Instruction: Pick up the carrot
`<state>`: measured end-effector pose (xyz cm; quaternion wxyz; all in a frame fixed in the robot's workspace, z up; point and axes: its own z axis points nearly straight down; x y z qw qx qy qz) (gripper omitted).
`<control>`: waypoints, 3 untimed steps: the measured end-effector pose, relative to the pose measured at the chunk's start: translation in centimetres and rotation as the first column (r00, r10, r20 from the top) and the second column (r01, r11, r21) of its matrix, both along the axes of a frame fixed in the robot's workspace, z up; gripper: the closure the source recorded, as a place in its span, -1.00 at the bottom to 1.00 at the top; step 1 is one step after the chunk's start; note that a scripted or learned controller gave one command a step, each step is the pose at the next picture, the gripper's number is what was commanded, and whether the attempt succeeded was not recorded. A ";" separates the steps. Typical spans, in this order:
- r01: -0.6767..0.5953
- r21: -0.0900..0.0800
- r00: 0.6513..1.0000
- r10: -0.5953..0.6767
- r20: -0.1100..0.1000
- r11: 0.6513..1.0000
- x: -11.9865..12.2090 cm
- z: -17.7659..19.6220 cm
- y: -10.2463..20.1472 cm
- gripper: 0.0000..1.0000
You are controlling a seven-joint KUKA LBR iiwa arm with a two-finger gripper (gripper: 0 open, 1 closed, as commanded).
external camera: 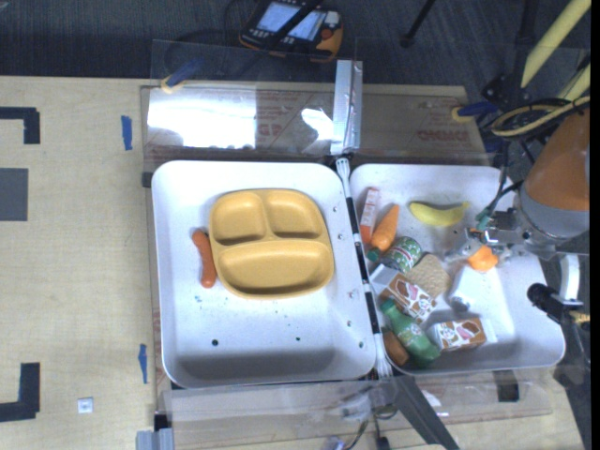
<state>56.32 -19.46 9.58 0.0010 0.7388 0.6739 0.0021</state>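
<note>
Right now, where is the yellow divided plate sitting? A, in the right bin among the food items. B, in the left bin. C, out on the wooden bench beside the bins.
B: the yellow divided plate rests on the floor of the left bin, with an orange sausage-shaped item beside its left edge.

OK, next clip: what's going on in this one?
A grey arm with an orange band reaches in from the right over the right bin, its gripper low among the toy food there, close to a small orange piece. The carrot lies near that bin's left wall, apart from the gripper. The left bin holds a yellow divided plate with a sausage beside it.
</note>
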 end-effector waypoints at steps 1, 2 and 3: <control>0.161 -0.003 0.987 -0.161 -0.011 0.987 3.7 -1.0 4.9 1.00; 0.120 0.001 0.992 -0.120 -0.047 0.993 5.1 -1.1 3.9 1.00; 0.296 -0.002 0.955 -0.296 -0.005 0.955 3.7 8.8 11.8 1.00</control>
